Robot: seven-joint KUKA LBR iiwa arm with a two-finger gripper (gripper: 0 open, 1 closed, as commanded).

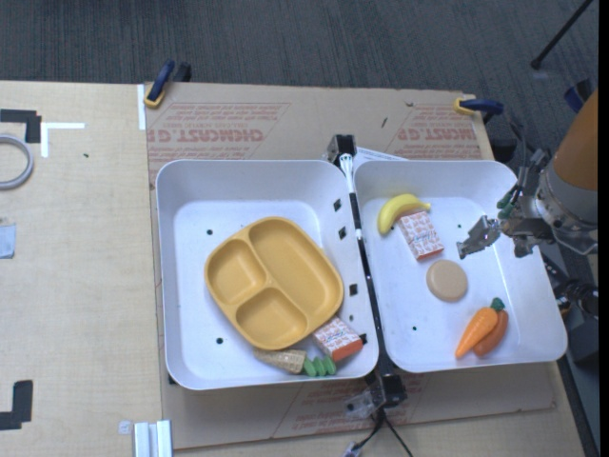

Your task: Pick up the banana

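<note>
banana (400, 209) in right bin (533, 341) (far corner), beside small carton (420, 234); fingers (476, 239) apart from it, state unclear.

We are seeing a yellow banana (400, 209), a mustard-yellow divided plate (274, 282), an orange carrot (481, 329) with green top, a tan disc (446, 281), and a red-and-white patterned box (420, 235).
</note>
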